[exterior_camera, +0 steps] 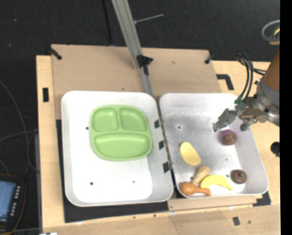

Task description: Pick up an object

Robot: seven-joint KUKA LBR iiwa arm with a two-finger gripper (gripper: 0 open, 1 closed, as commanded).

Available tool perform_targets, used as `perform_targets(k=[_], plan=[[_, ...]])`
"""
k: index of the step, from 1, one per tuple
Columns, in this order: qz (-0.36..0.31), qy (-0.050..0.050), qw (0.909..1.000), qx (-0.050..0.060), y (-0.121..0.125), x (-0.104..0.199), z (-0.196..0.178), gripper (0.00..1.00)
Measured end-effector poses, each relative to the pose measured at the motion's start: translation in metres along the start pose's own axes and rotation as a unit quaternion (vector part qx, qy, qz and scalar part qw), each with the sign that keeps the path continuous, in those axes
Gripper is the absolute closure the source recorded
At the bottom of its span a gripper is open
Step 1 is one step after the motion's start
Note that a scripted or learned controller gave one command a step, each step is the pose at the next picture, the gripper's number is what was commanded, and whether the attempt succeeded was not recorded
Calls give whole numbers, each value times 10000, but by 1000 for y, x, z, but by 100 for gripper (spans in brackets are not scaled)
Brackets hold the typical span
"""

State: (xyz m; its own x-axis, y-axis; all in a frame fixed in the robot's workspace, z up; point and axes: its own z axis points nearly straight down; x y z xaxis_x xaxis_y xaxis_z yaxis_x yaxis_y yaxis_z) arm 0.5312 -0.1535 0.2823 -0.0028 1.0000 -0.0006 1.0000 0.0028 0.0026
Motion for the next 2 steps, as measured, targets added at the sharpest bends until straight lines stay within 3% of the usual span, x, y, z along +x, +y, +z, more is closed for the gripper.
perform_targets(k=[1, 2], plan=[[7, 1, 10000, -1, 0, 0, 0, 0], [21, -4, 10000, 25, 6, -6, 46, 0]])
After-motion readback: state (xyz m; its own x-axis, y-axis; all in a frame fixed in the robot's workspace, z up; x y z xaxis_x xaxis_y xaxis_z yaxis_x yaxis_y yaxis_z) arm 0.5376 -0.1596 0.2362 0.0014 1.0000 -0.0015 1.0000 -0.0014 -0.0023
